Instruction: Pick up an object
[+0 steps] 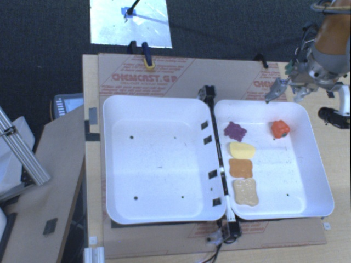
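A dark, speckled carpet floor (49, 21) fills the far part of the scene and runs down the left side. On it, far and left of centre, lies a shiny square metal sheet (130, 14) with a thin dark rod slanting across it. The bench (90, 92) is pale wood, topped by a tan board (164, 75) printed with red lettering, held at its far edge by a yellow and blue clamp (147, 56). At the left, a lower wooden surface (52, 163) angles in, with a ribbed aluminium rail (22, 149) lying across it and a small grey device (68, 104) just beyond. Lighting is even and soft.
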You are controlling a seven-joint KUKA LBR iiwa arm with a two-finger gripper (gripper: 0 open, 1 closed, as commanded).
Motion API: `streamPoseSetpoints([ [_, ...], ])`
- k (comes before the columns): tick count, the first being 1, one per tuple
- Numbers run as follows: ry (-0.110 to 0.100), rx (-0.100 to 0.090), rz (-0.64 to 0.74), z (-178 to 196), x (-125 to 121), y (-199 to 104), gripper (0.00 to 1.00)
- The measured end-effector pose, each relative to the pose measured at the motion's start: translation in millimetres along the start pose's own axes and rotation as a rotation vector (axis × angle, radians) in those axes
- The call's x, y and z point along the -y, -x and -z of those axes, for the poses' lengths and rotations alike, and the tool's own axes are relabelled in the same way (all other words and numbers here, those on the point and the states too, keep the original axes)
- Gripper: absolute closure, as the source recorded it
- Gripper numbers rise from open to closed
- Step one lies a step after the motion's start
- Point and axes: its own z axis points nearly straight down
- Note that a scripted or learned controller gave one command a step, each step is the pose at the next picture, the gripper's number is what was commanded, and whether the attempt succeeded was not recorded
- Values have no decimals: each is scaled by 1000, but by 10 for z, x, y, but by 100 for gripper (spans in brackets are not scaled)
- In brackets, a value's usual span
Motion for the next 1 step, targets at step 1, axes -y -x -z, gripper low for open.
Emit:
streamPoseSetpoints([
  [1,4,1,3,113,-9,0,100],
])
